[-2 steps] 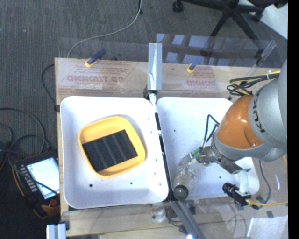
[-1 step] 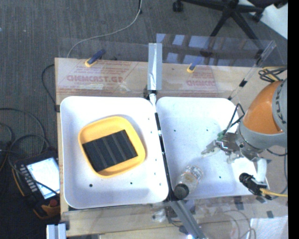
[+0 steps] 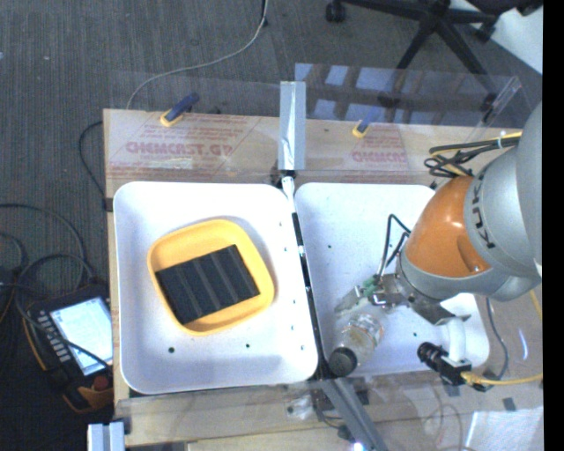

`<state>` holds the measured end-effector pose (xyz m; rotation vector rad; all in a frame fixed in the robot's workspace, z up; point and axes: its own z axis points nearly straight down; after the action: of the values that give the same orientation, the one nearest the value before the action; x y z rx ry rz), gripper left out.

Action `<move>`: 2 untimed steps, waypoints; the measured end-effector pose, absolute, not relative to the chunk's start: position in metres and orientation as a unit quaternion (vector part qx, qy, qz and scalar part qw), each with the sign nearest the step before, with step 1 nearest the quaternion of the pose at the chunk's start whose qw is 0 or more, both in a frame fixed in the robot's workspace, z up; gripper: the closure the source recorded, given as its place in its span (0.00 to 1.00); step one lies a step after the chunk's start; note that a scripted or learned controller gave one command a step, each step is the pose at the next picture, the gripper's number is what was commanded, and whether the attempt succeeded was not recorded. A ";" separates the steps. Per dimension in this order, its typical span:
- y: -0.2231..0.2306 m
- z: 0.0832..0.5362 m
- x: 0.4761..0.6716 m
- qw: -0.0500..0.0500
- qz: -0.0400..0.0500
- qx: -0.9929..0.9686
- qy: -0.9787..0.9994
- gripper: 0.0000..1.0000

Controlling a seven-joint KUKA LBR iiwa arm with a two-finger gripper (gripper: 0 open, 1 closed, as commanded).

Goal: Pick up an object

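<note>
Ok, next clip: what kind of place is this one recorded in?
Most likely a robotics lab or test cell. Two white bins, left and right, sit on a wooden bench under a grey-and-orange arm; cables cross the grey carpet, and an office chair base stands behind.

Yellow dish (image 3: 211,280) in left bin (image 3: 132,352); clear bottle (image 3: 352,339) under arm (image 3: 458,242), right bin (image 3: 344,220).

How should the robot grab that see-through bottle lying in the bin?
Probably around the middle of the clear bottle, coming straight down from above. It lies on its side in the right bin, dark cap toward the front rim, so fingers could close across its round body.
</note>
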<state>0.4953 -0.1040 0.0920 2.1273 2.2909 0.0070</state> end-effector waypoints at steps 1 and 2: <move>-0.156 0.140 0.487 0.000 -0.001 0.685 0.729 0.00; -0.100 0.092 0.488 0.009 0.003 0.679 0.734 0.00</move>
<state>0.4883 -0.0997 0.0921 2.1214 2.2923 0.0081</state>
